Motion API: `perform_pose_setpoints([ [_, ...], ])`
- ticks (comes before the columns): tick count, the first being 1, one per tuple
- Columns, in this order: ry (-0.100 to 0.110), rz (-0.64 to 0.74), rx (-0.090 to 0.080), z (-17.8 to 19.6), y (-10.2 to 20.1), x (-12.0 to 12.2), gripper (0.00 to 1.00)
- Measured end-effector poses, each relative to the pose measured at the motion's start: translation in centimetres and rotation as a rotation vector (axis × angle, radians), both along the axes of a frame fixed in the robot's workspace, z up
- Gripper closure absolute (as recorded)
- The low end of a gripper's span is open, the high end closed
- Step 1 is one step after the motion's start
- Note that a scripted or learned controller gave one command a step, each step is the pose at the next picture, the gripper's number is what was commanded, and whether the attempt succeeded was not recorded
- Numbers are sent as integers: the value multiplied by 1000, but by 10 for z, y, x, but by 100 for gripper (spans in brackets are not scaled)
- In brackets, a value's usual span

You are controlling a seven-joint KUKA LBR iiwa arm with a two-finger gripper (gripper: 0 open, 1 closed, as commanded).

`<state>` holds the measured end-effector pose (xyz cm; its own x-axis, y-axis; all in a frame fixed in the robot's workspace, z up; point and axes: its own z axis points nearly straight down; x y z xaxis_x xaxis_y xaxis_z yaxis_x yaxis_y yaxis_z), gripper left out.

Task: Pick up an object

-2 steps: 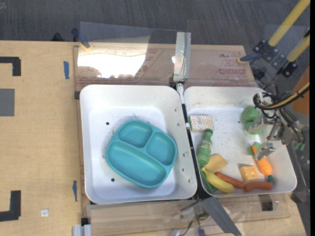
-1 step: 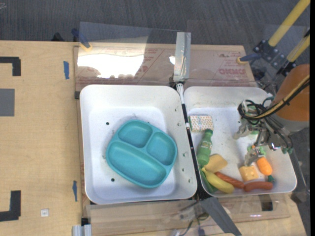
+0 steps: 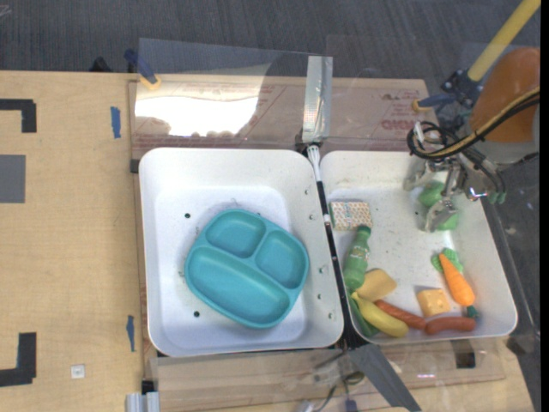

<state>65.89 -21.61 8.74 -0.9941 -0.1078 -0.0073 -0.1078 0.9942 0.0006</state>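
- Since there's just the one overhead camera view, everything here comes from that: the gripper [image 3: 439, 197] sits in the upper right of the frame, over the far corner of the right bin [image 3: 502, 269], with something green [image 3: 433, 197] right at its fingers.
- Can't tell whether the fingers are apart or clamped. The green thing looks tucked between them, but cables and glare muddy it, so I wouldn't call it held.
- The other candidates lie lower in the same bin: a green bottle [image 3: 357, 256], a carrot [image 3: 455, 280], a cheese-like cube [image 3: 433, 300], a sausage [image 3: 448, 324] and a banana [image 3: 374, 314].
- The teal divided plate [image 3: 247, 267] in the left bin [image 3: 163, 230] is out of the way.
- My take: lift straight up and slowly, keeping off the bin wall, and check the green piece actually rises with it.
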Motion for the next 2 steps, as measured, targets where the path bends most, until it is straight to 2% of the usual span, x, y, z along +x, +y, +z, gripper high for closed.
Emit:
perform_pose_setpoints([
  [2,-1,-1,0,0,-1,0,0],
])
